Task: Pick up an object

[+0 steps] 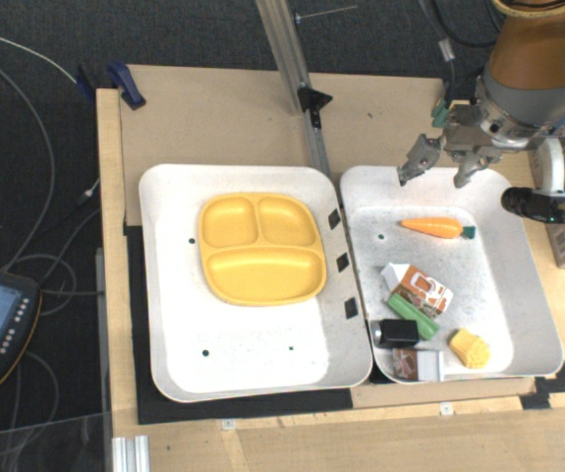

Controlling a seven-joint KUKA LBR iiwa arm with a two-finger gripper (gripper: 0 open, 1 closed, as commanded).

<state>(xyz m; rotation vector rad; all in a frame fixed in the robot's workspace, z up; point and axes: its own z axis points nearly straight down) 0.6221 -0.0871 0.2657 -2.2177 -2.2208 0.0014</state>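
The jaws stand wide open with nothing in them, above the right bin, seemingly just past the carrot.

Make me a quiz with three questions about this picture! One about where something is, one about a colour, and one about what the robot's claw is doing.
1. Where is the carrot?
A. In the right bin
B. On the yellow tray
C. On the floor

2. What colour is the divided tray in the left bin?
A. Blue
B. Yellow
C. Red

3. What is the gripper doing?
A. Squeezing the carrot
B. Lying flat inside the left bin
C. Open, with nothing between its fingers

Answers:
1. A, the carrot lies on the floor of the right bin, toward its far end.
2. B, the tray with three compartments is plainly yellow.
3. C, the two fingers stand apart over the right bin's far edge, and the carrot lies nearer the camera, untouched.
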